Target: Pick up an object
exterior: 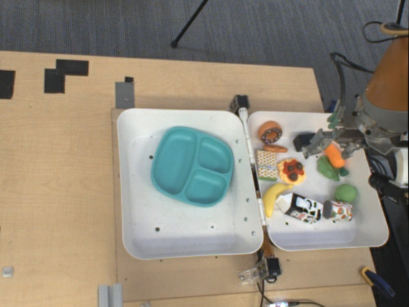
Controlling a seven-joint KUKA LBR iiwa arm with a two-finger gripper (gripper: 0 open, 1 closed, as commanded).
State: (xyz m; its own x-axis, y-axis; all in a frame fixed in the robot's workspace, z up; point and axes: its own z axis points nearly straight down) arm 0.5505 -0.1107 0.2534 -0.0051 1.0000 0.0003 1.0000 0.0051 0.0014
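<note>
1. While leaning in from the right, I am keeping my claw (335,147) over the right bin (377,232), gripping an orange carrot (335,155).
2. Nearer the camera, a banana (273,196) and a cow toy (305,208) are lying in that bin.
3. Farther left, a teal tray (192,165) is sitting in the left bin (134,190).

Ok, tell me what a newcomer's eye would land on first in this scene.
The teal divided tray stands out first, lying alone in the left white bin. Next comes the right bin, crowded with small toy foods: a banana, a donut and a green ball among them. Above its upper right part hangs the gripper of the arm, whose orange band glows at the right.
</note>
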